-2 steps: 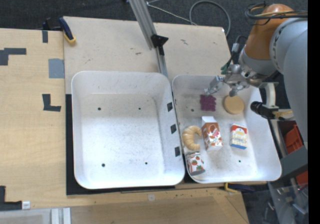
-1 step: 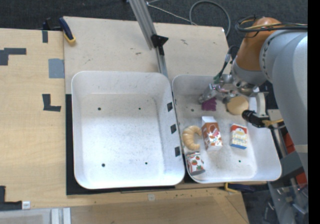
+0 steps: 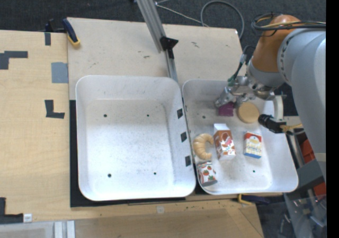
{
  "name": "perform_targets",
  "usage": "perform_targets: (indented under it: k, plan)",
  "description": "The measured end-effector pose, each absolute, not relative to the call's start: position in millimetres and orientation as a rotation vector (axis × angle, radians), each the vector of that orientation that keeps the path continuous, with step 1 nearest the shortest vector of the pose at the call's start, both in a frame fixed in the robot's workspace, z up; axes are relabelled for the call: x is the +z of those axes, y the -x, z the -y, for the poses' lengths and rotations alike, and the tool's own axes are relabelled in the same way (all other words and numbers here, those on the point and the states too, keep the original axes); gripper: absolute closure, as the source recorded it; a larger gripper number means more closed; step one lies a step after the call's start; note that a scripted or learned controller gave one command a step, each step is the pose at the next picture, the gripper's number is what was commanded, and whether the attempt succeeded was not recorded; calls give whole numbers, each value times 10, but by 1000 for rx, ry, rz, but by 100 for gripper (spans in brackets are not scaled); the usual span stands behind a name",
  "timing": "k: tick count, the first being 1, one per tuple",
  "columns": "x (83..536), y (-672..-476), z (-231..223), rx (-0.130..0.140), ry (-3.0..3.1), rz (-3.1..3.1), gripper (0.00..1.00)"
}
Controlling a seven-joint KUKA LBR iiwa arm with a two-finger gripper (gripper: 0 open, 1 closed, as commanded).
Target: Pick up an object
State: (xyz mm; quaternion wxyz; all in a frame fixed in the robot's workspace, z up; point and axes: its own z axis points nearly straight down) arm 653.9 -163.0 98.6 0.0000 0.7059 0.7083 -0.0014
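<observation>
Where the grey arm with its orange band reaches in from the right, the hand [image 3: 229,97] sits low in the far part of the right-hand shallow white bin [image 3: 280,178], directly above a small purple block [image 3: 226,108] and seemingly touching it; whether its fingers are apart or together cannot be told. Just beside the block lies a round tan disc [image 3: 247,112]. Nearer the front stand two small red-and-white cartons [image 3: 225,144] [image 3: 253,145], a pale curved croissant-shaped piece [image 3: 202,147] and a red-printed packet [image 3: 207,173]. The left-hand white bin [image 3: 85,125] adjoins it on the worktop [image 3: 106,46].
</observation>
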Motion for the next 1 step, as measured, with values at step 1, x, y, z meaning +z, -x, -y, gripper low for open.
perform_targets:
  k: [1]
  plan:
    - [1571,-6513,1543,5,-2216,-2221,100]
